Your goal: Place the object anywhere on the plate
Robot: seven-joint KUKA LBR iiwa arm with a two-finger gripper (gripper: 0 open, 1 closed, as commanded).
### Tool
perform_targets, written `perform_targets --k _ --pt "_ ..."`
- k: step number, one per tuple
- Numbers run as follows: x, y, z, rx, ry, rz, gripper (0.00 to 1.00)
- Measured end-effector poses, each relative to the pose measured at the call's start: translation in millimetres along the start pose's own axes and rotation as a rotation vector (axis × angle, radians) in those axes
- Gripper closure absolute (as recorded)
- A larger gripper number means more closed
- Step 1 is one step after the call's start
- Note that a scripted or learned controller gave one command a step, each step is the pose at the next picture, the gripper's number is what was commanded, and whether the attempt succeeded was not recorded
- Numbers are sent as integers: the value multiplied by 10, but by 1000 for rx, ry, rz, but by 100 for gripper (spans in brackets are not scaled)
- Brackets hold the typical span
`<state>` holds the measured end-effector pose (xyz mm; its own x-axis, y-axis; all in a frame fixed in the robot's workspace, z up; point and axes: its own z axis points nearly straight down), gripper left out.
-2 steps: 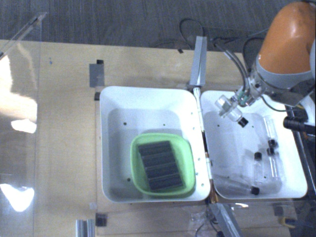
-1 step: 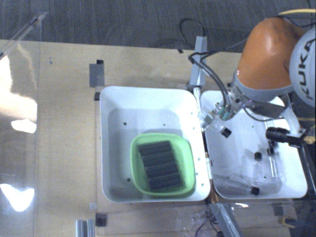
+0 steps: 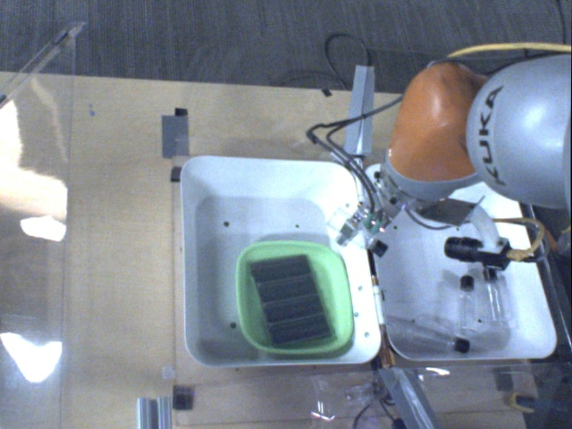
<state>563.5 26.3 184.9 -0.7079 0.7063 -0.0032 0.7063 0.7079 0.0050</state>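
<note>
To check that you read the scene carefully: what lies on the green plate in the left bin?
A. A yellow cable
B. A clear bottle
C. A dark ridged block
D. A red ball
C: a dark ridged block lies flat on the green plate, which sits in the left bin.

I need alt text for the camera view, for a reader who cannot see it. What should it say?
A green plate holding a dark ridged object sits in the left white bin. The grey and orange KUKA arm reaches in from the right above the right white bin, where clear tubes with black caps lie.
</note>
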Motion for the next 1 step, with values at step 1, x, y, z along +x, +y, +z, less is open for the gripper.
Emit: perform_targets --k 1 --pt "-637 -220 -594 -3 -5 -28 100"
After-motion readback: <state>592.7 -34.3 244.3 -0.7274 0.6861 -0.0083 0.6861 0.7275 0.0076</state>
